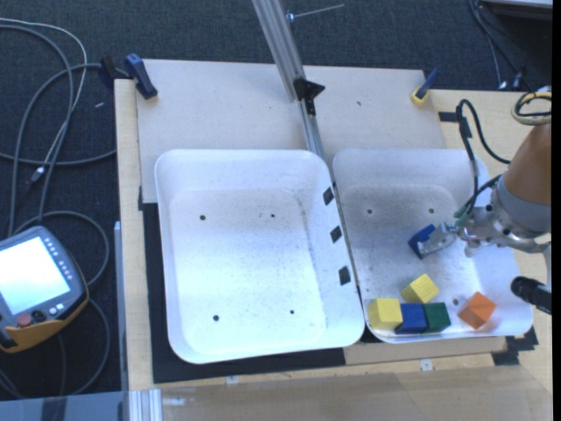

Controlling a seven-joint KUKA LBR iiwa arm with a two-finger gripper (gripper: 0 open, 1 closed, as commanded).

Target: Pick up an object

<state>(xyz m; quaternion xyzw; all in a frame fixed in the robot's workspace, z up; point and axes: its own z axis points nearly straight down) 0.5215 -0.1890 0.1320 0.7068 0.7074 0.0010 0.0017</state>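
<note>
Right bin [386,169], near rim: yellow block [384,313], blue block [412,317] and green block [436,316] touching in a row, a second yellow block [422,288] just behind them, an orange block [478,310] to their right; mid-bin: a small blue object [424,239], long axis running left-right and slightly tilted, lying at the tips of the gripper [449,235], which enters from the right; whether the jaws are open, closed or gripping it cannot be told. No readable labels or writing; far across the counter [219,103], left bin [237,253] beside the right one.
</note>
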